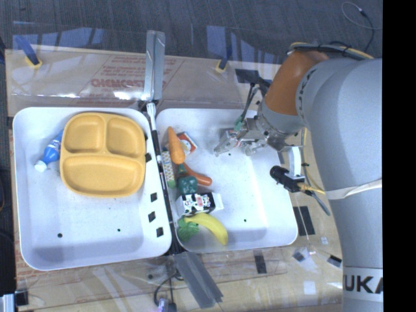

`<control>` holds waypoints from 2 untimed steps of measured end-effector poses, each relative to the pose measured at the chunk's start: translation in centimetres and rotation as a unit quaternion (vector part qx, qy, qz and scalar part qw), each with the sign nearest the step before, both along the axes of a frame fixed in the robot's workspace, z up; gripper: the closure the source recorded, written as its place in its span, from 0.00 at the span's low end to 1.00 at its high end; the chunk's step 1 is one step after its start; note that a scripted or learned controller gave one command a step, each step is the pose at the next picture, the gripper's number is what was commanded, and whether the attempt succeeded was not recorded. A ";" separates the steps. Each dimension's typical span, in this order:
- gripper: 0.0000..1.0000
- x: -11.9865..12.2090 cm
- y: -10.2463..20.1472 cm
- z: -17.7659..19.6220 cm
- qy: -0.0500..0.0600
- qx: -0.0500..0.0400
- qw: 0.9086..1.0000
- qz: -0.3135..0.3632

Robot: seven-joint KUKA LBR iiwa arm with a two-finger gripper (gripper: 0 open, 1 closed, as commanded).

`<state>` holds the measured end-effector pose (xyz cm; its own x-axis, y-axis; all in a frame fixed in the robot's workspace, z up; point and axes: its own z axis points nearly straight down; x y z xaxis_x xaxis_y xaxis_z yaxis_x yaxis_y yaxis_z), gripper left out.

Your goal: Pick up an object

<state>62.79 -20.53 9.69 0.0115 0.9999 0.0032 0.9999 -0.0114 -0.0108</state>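
My gripper (224,145) hangs over the upper middle of the right bin (260,200), its fingers spread apart with nothing between them. To its left along the bin's left wall lie a carrot (175,146), a small red and white box (188,142), an orange sausage-like piece (197,176), a dark green toy (188,186), a black and white carton (197,203) and a banana (207,226). The gripper is apart from all of them.
The left bin (84,239) holds a yellow divided plate (104,151) and a blue and white bottle (51,151) at its left. The grey arm (338,142) covers the right bin's right side. A metal divider (155,67) stands between the bins.
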 end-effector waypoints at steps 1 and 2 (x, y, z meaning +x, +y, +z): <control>0.00 2.9 0.2 -0.7 -0.004 -0.001 1.000 0.005; 1.00 3.0 0.3 0.1 -0.002 -0.001 1.000 0.009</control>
